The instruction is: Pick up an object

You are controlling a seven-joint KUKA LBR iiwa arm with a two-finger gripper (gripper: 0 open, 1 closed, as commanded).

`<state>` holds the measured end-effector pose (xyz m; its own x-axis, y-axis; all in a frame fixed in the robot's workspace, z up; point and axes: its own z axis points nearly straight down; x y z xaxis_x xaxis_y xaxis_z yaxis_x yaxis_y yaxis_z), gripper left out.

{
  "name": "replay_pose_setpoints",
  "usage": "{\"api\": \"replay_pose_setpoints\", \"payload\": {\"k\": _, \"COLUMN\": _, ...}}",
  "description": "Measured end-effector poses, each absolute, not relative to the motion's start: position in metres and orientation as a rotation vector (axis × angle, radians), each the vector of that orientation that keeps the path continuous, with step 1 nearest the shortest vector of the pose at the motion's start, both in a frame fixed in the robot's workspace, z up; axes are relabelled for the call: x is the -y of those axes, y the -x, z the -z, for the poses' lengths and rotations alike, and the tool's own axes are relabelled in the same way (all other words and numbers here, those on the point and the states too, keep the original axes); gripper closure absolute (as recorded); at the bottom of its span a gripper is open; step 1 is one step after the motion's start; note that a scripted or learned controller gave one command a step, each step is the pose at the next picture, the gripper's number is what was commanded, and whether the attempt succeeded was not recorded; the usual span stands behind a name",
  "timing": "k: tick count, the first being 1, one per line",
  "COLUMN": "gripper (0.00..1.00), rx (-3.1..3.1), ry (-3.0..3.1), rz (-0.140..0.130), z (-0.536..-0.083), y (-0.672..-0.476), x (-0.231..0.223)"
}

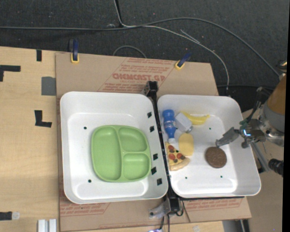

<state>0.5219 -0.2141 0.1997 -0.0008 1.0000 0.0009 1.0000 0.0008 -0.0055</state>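
Worktop: one, pale wood, carrying a brown cardboard sheet with two clips at its far edge.
Bins: two, white and shallow, sitting side by side and touching along the middle seam.
Left bin: holding one green divided plate with three compartments, lying flat near the centre.
Right bin: holding five loose things, four crowding the left wall and one lying apart.
Arm: one, grey with an orange band, reaching in over the right rim.
Pincer: one, hanging low over the right side of the right bin; a dark finger is slanting down toward the brown disc, but I cannot tell how the fingers are standing (too dark and small).
Blue bottle: one, lying against the left wall, just beside a grey block.
Banana: one, yellow, at the far side.
Brown disc: one, round, lying just below the pincer, apart from the rest.
Yellow piece: one, touching the pizza slice.
Cables: two, dark, crossing the black floor beyond.
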Motion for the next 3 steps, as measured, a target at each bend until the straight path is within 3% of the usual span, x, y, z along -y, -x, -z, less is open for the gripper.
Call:
{"api": "replay_pose_setpoints", "payload": {"k": 2, "gripper": 0.0, "rx": 2.221, "ry": 2.218, "rz": -0.004, "z": -0.098, "y": -0.521, "x": 0.207}}
{"api": "replay_pose_setpoints", "payload": {"k": 3, "gripper": 1.0, "rx": 2.223, "ry": 2.219, "rz": -0.002, "z": -0.111, "y": -0.522, "x": 0.207}}
